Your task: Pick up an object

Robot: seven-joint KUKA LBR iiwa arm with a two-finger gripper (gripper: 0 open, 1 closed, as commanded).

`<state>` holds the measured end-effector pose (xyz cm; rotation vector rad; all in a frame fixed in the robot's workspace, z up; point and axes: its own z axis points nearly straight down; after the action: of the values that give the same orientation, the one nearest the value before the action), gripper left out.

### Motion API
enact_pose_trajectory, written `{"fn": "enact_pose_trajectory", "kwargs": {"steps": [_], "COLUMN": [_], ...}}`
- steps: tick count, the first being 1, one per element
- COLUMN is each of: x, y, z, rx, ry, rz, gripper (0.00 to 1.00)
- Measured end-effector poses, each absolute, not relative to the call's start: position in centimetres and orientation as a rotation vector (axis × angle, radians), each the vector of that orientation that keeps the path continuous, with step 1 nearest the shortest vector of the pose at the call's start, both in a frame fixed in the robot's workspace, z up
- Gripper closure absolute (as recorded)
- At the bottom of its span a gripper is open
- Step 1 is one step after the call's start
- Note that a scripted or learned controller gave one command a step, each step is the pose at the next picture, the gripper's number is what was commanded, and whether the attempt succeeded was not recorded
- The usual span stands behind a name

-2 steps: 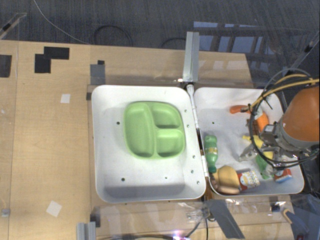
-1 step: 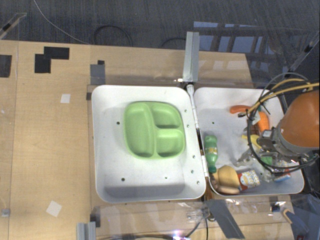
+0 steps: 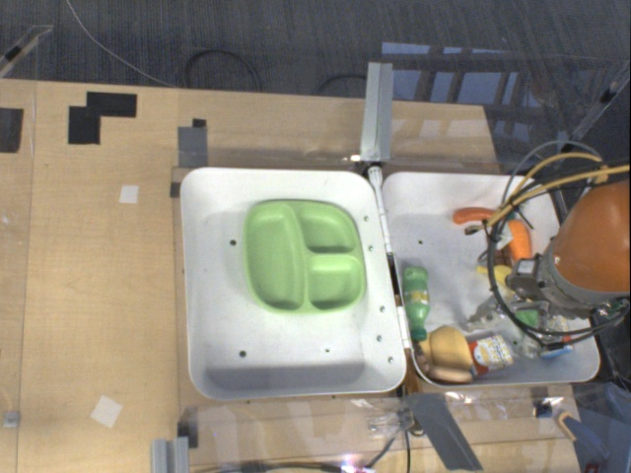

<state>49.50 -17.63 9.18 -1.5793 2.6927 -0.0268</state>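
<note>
objects: green bottle (image 3: 415,298), tan pear-like piece (image 3: 446,347), small packet (image 3: 493,351) and orange items (image 3: 473,216) crowd the right bin (image 3: 424,205).
risk: clutter and cables (image 3: 532,180) could spoil a grasp or drag a neighbour.
hand: (image 3: 513,304) low over the bin's right side, packet just beside it; open or closed, cannot tell.
left bin: (image 3: 207,264) holds a green divided tray (image 3: 301,254).

The arm (image 3: 592,239) reaches in from the right, gripper (image 3: 518,308) lowered.
</note>
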Motion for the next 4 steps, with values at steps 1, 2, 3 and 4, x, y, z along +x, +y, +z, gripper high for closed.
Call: {"fn": "enact_pose_trajectory", "kwargs": {"steps": [1, 2, 3, 4], "x": [49.5, 49.4, 59.6, 66.1], "y": [-16.7, -17.3, -18.1, -13.9], "z": [9.2, 9.2, 9.0, 8.9], "rx": [-1.784, -2.032, -2.138, -2.052], "ry": [2.565, 2.372, 2.284, 2.363], "rz": [-0.032, -0.026, -0.014, -0.009], "gripper": [0.0, 0.0, 0.0, 0.0]}}
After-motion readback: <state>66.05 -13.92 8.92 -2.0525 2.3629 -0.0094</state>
